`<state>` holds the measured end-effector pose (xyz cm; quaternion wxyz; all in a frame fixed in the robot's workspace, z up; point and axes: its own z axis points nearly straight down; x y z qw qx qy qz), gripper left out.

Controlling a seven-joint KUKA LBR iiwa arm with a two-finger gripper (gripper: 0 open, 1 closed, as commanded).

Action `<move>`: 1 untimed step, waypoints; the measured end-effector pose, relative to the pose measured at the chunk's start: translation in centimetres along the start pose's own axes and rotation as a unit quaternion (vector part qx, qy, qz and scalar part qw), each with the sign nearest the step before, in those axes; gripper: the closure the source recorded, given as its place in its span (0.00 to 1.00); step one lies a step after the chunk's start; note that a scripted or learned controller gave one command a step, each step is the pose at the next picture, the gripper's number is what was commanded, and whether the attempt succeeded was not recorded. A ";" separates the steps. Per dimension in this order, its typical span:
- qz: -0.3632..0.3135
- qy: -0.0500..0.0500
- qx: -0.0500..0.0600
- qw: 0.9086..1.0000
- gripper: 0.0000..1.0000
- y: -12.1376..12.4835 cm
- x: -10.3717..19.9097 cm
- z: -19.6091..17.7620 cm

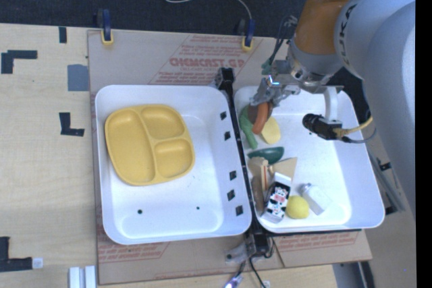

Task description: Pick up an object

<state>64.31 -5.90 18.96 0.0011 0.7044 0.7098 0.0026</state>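
smooth yellow sectioned tray (pixel 150 143) in glossy white left bin (pixel 115 212)

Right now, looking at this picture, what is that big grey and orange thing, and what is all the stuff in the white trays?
That is a robot arm, reaching in from the right. The camera sits above the bench and looks down at a slant. At the arm's end is a two-finger gripper, low over an orange carrot in the right tray. I cannot tell whether it has hold of anything. That tray also holds a lemon, a small carton and a few green pieces. The left tray holds a yellow divided plate.
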 end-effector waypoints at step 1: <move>0.002 -0.003 0.003 1.000 1.00 -7.1 5.5 0.4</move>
